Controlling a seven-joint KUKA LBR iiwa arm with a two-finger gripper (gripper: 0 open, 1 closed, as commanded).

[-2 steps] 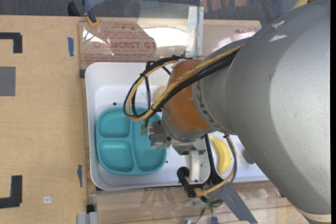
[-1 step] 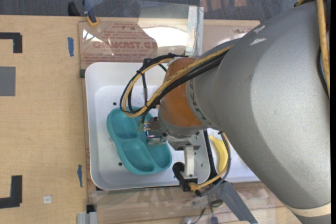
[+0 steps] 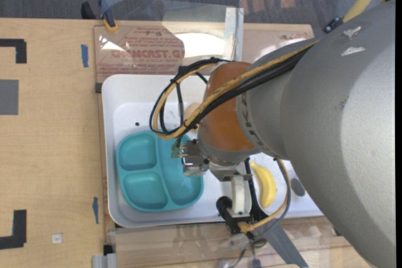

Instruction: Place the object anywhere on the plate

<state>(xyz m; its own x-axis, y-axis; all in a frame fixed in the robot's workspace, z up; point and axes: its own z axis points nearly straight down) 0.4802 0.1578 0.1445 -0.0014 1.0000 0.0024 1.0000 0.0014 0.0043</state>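
Grey arm (image 3: pixel 326 128) came in from 3 o'clock and covered most of the bench's right half. The orange band (image 3: pixel 223 116) sat over the middle of the white bin (image 3: pixel 125 94). My claw (image 3: pixel 200 163) hung below that band, over the plate's 3 o'clock edge. It was mostly covered by my own wrist, so I couldn't tell if it was spread or pressed together. Saw nothing pinched in it.

The teal plate (image 3: pixel 154 174) had three compartments and lay flat in the bin's 8 o'clock part. The compartments that showed looked bare.

The banana (image 3: pixel 267 186) was yellow and lay on white bin floor at 3 o'clock from the plate, apart from it. It was just beside my wrist hardware at 4 o'clock, with a cable (image 3: pixel 284 194) curving past it. Couldn't tell which of the two bins it was in, since the arm hid the divide.

Black and yellow cables (image 3: pixel 164 111) looped off the band toward 10 o'clock, over the bin. A clear plastic sheet (image 3: pixel 163 41) lay at 12 o'clock from the bin. The wooden bench (image 3: pixel 50 135) at 9 o'clock carried blue tape marks (image 3: pixel 84 54).
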